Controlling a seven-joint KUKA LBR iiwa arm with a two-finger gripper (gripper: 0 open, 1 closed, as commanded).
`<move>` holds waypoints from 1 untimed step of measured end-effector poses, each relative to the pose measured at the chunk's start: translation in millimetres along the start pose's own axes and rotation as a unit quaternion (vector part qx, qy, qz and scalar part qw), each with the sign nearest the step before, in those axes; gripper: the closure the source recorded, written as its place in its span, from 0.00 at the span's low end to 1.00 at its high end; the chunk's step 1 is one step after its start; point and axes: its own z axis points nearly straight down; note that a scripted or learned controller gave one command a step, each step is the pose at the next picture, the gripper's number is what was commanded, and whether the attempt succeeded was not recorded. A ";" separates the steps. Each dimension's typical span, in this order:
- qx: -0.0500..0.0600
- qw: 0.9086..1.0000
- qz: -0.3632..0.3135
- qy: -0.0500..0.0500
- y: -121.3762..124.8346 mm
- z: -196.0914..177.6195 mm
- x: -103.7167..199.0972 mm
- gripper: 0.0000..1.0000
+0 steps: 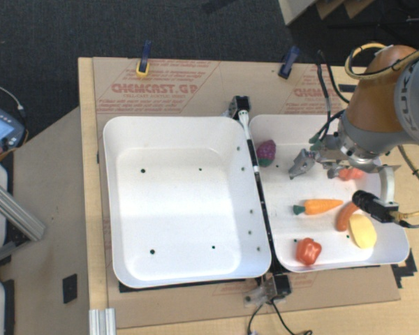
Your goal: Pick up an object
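- You have the arm (pixel 380 100) reaching in from the right, its orange band above the right bin (pixel 286 128).
- Your hand (pixel 302 165) hangs over the upper middle of that bin; one grey finger (pixel 300 163) points left and down. You cannot tell from this angle how far the fingers are parted, and nothing is seen between them.
- Look left of the hand for the purple piece (pixel 266 151), close to the divider between the two bins.
- Below the hand lies the carrot (pixel 319 206), lengthwise, green tip to the left.
- The red pepper (pixel 308 250) sits near the bin's front edge.
- At the right you see a yellow piece (pixel 362 231) touching an orange-red piece (pixel 344 217), with a black part of the rig lying just above them.
- A small red piece (pixel 349 174) peeks out under the wrist.
- The left bin (pixel 115 187) sits beside it on the cardboard-covered surface (pixel 91 117).
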 end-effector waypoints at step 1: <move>-0.010 1.000 -0.004 -0.002 94.2 -47.0 30.6 0.00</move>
